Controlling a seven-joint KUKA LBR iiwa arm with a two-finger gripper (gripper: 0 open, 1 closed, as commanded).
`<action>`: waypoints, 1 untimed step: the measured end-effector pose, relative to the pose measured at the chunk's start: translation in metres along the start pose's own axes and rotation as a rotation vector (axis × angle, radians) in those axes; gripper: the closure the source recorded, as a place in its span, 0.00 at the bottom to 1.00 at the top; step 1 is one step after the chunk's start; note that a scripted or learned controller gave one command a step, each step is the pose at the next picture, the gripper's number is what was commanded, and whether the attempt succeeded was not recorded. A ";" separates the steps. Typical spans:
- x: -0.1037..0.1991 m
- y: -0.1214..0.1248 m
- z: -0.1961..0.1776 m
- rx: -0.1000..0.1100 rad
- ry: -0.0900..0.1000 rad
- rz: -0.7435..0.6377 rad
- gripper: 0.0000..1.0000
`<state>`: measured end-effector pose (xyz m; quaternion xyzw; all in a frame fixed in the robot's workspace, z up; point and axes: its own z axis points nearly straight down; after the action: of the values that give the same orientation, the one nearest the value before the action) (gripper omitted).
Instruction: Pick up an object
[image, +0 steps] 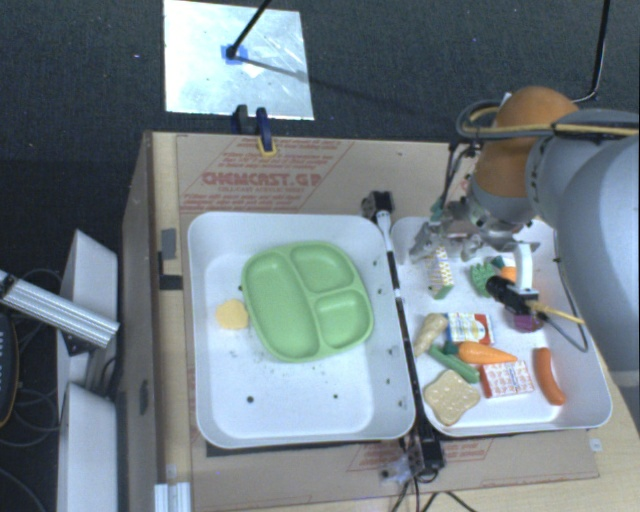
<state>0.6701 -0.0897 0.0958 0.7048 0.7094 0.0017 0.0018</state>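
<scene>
The claw (455, 232) hangs low over the far left corner of the right-hand shallow white bin (598, 395), a cluster of grey metal parts under the orange-banded wrist, and from this slanted look down I cannot tell how it is set; nothing visible sits in it, so the pick looks to be at the approach stage, before any grasp. Just near of it, almost beneath it, lies a pale, speckled corn-cob-like toy (441, 273), the likeliest target by position, lying roughly far-to-near. To the right are a green toy piece (486, 273) and a dark purple item with a thin stick (525, 318); nearer lie a small red-and-white printed packet (469, 326), an orange toy carrot (485, 352), a tan cracker-shaped piece (451, 397), a second red printed box (507, 378) and an orange-red sausage-shaped toy (549, 375). The next move probably calls for a short straight descent centred on the pale toy, squeezing across its narrow width. Room is tight to the left, where the bin's wall and the black divider strip (395, 290) between the bins run close by, and at the far rim; open floor lies just near of the toy. The left-hand white bin (215, 400) holds a light green sectioned plastic tray (305, 300) and a small yellow disc (232, 315), well apart from the work.
</scene>
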 end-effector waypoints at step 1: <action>-0.035 0.000 0.009 0.000 -0.001 0.005 0.00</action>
<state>0.6700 -0.1250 0.0869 0.7064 0.7078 0.0015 0.0020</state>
